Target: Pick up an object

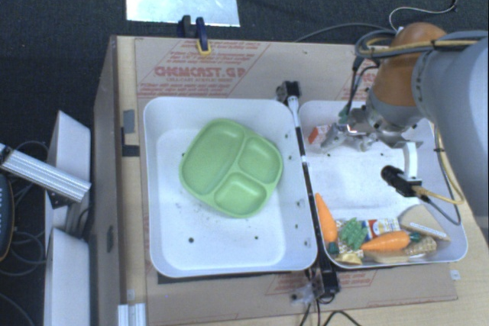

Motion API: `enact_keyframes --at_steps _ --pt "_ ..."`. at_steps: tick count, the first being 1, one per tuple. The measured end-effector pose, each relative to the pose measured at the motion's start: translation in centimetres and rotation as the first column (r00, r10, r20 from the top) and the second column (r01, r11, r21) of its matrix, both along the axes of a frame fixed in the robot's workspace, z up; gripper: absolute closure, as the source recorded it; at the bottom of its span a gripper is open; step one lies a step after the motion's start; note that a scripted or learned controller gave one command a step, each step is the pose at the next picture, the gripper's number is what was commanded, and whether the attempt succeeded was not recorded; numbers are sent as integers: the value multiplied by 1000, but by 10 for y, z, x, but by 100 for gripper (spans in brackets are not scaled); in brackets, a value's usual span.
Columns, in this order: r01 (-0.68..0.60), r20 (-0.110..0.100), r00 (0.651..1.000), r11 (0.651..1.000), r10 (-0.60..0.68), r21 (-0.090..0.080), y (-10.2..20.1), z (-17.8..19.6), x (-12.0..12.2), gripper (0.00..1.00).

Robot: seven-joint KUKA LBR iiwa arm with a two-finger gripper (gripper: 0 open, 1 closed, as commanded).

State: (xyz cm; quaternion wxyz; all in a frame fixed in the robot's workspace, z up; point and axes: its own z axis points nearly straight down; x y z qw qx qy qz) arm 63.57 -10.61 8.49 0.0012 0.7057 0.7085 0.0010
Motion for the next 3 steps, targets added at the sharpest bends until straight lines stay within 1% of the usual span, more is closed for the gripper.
enact_keyframes --at_steps 1,2,3 --pt "-2 -20 1000 1000 2 0 -1 0 30 0" --pt "-1 -19 1000 1000 1 -3 0 0 30 0" --pt "1 -15 1000 1000 -1 0 -8 0 31 0"
